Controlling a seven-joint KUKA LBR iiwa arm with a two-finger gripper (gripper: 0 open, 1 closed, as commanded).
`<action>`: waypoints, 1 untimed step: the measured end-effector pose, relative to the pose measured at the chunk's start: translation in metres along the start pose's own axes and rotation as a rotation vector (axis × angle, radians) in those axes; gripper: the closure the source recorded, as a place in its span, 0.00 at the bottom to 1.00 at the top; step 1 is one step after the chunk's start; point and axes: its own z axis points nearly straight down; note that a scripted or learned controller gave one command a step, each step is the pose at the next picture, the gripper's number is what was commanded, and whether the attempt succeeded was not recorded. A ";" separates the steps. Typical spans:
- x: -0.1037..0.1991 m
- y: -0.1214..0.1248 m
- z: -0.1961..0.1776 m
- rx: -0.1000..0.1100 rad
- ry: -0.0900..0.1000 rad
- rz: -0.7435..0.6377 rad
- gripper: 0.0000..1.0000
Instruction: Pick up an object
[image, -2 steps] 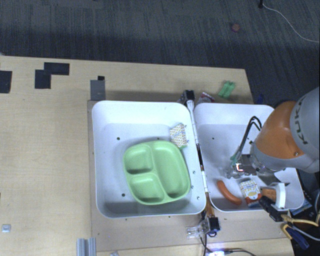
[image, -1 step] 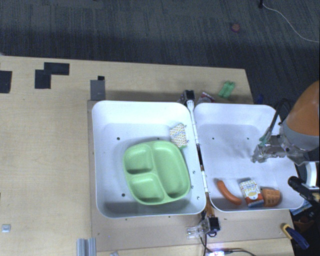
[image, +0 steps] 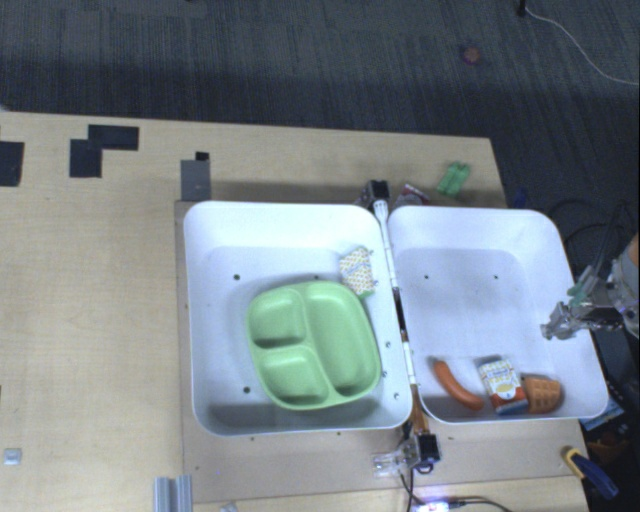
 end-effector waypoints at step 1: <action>0.001 0.102 -0.073 -0.003 -0.001 -0.004 1.00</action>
